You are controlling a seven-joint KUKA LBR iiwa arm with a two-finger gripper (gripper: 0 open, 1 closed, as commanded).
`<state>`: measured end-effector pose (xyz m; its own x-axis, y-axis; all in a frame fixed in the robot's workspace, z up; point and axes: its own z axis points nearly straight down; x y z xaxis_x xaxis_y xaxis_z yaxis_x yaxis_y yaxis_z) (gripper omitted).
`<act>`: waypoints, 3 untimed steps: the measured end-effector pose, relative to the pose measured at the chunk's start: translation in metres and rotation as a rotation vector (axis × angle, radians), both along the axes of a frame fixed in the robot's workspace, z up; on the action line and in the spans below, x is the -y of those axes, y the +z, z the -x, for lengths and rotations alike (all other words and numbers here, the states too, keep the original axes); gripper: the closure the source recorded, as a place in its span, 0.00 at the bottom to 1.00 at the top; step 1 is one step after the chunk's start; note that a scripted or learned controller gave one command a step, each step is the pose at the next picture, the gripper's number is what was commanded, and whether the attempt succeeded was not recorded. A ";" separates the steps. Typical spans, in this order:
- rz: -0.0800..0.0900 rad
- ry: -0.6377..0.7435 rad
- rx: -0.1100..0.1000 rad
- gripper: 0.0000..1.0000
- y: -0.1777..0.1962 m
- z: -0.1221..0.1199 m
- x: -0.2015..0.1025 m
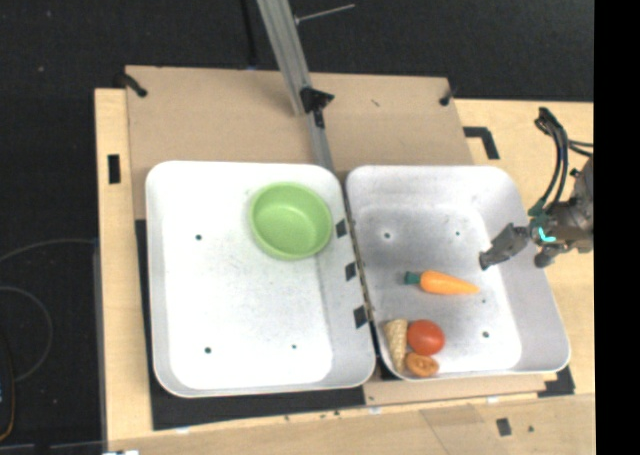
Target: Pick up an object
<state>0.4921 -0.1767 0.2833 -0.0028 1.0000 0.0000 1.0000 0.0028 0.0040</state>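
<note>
An orange toy carrot (pixel 447 284) with a green stem lies in the middle of the right bin (pixel 430 198). Near that bin's front edge sit a red tomato (pixel 426 336), a tan bread-like piece (pixel 396 339) and a small brown-orange piece (pixel 421 366), all close together. My gripper (pixel 522 250) hovers over the right bin's right edge, above and to the right of the carrot. It is open, with nothing between its fingers (pixel 498 247).
A green bowl (pixel 291 221) sits at the back of the left bin (pixel 200 313). A grey metal pole (pixel 285 38) slants down to the divide between the bins. Cables (pixel 553 143) hang at the right behind the gripper.
</note>
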 end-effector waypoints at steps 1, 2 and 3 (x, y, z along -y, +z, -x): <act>0.002 -0.004 -0.006 0.00 -0.048 -0.009 0.004; 0.001 -0.004 -0.005 0.00 -0.092 -0.005 -0.001; 0.002 -0.004 -0.007 0.00 -0.134 -0.006 0.003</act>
<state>0.4984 -0.1796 0.1490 0.0015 1.0000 -0.0019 1.0000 -0.0015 -0.0027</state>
